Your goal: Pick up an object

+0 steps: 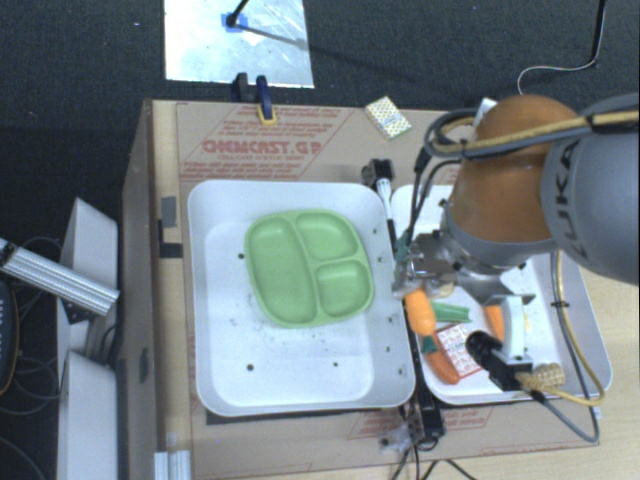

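The step in hand seems to be the approach to a grasp, not yet the lifting. The arm reaches in from the right and its gripper hangs low over the left part of the right bin, close to the wall that this bin shares with the left bin. The wrist covers much of the gripper from above, so I cannot tell if it is released or clenched, and I see no thing held in it. The thing most likely to be picked is the orange carrot-shaped toy, which lies in the right bin just beside the gripper, on the side nearer the camera, with its length along the bin wall. Near it lie a small green piece, a red and white card, a second orange piece and a white piece, all rather close together. The left bin bears only a green divided plate, well apart from the gripper. In my judgement the next move asks to bring the gripper over the middle of the carrot toy, to close across its narrow width, and to keep away from the bin wall and the green piece
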Robot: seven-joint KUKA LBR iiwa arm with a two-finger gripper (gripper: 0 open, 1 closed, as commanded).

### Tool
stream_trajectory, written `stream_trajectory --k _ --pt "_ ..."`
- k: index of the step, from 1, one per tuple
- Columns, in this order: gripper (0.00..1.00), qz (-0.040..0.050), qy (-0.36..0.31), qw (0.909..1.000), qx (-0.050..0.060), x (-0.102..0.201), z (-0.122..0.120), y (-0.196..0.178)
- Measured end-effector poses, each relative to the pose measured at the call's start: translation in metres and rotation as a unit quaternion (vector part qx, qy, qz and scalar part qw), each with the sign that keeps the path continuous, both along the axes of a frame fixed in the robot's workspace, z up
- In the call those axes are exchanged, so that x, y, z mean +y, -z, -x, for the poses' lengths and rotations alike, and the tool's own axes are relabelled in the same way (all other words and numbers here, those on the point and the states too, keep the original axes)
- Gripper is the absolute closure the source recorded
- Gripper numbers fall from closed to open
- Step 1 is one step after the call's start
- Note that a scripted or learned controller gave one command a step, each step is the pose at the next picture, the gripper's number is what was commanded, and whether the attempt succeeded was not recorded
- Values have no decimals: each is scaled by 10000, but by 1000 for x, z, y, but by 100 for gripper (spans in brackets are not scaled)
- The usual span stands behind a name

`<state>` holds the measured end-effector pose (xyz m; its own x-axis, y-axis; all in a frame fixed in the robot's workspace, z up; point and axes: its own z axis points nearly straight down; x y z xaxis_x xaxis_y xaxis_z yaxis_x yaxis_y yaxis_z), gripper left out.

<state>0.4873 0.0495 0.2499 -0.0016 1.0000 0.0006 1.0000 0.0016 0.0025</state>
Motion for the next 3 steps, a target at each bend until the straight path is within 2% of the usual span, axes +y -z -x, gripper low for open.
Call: stream_trajectory --k 1,2,3 --pt "100 3 1 10000 2 -27 0 4" --pt "100 -1 -14 10000 3 -4 0 -16" --pt "100 5 -1 10000 2 -26 0 -9"
